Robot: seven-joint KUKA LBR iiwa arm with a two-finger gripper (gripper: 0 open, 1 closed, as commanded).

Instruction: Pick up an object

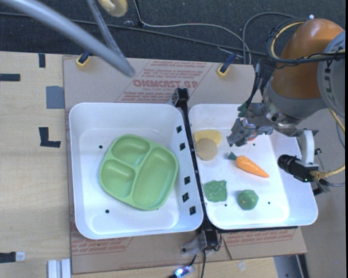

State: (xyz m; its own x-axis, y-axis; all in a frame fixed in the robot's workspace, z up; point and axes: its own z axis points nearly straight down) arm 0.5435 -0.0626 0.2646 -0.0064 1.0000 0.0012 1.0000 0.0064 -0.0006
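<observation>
The right white bin (290, 210) holds an orange toy carrot (252, 166), a yellow and tan round piece (207, 143), a green leafy piece (216, 190) and a green round piece (247, 199). My gripper (241, 135) hangs over the upper middle of this bin, just above the carrot's leafy end and to the right of the yellow piece. I see nothing between its fingers. The left white bin (81, 172) holds a green divided plate (140, 171).
A black divider (188, 155) runs between the two bins. A black cylindrical part (296, 168) of the arm hangs over the right bin's right side. Cables (180, 26) trail across the dark surface behind the bench.
</observation>
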